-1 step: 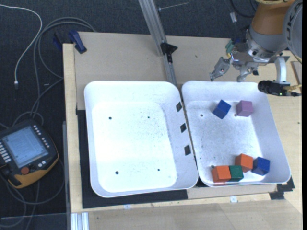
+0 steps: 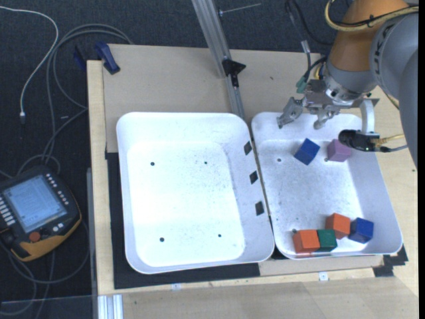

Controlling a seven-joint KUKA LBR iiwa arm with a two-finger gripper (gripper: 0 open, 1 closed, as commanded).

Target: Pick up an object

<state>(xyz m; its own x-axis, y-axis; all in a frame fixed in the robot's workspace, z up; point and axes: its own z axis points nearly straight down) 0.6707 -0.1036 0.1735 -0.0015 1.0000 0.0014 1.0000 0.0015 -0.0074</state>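
Note:
My gripper (image 2: 305, 117) hangs over the far edge of the right bin (image 2: 378, 178), fingers spread open with nothing between them. A blue cube (image 2: 307, 151) lies just below it in the bin, a short way in front of the fingertips. A purple block (image 2: 339, 150) sits to the right of that cube. At the bin's near edge lie an orange block (image 2: 306, 240), a green block (image 2: 327, 239), a second orange block (image 2: 340, 224) and a second blue block (image 2: 361, 230), clustered together.
The left bin (image 2: 133, 178) stands beside the right one. A metal post (image 2: 212, 32) rises at a slant from between the bins' far ends. Black clips (image 2: 253, 177) line the divide. A teach pendant (image 2: 33, 211) and cables lie on the floor at left.

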